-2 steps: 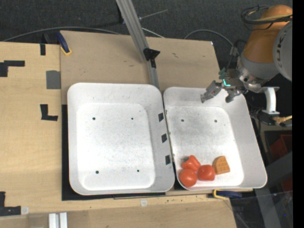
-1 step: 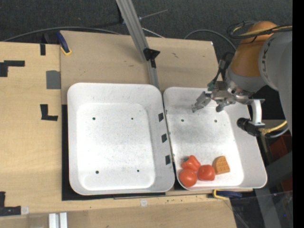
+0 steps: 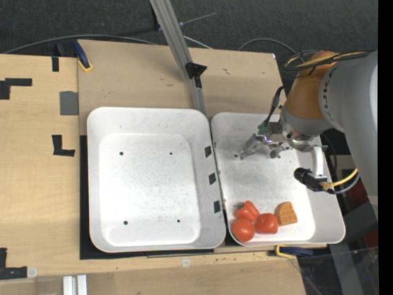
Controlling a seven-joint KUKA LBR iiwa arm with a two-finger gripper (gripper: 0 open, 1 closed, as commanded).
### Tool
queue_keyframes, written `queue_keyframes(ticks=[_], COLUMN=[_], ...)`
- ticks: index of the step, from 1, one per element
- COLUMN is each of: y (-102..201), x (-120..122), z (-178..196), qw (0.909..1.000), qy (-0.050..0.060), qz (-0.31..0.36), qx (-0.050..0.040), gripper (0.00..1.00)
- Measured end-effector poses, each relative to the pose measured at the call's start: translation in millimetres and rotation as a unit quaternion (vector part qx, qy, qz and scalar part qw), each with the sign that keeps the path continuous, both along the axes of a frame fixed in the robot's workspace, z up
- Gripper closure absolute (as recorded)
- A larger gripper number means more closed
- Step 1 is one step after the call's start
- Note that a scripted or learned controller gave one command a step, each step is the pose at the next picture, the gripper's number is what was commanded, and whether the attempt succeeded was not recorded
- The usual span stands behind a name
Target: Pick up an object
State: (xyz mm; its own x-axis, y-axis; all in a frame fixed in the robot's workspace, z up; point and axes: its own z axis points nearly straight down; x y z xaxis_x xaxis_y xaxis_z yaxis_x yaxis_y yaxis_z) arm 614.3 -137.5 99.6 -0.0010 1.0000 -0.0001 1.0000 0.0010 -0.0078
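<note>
We see the shallow white left bin (image 3: 147,177) bare. In the right white bin (image 3: 276,183), red rounded toys (image 3: 249,219) and an orange waffle-like block (image 3: 285,213) cluster near; metal two-finger gripper (image 3: 258,145) hovers farther, grip state unclear, likely mid-approach.

A wooden table (image 3: 141,85) seen from above carries two shallow white bins side by side. The left bin (image 3: 150,177) sits beside the right bin (image 3: 245,134). In the right bin's near corner lie three red objects (image 3: 252,220) clustered together, with an orange waffle-like piece (image 3: 285,213) just beside them. The grey arm's gripper (image 3: 261,145) hovers over the bin's far half.
</note>
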Motion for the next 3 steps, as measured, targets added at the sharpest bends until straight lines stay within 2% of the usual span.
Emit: queue_keyframes(ticks=[1, 2, 3], y=[0.6, 1.4, 8.4], x=[-0.5, -0.2, 8.8], z=[-11.9, -1.3, 54.5], qw=[1.0, 1.0, 1.0], qy=[-0.002, -0.003, -0.006], qz=[0.0, 0.001, 0.001], qx=[-0.0005, -0.0002, -0.0002], gripper=[0.0, 1.0, 1.0])
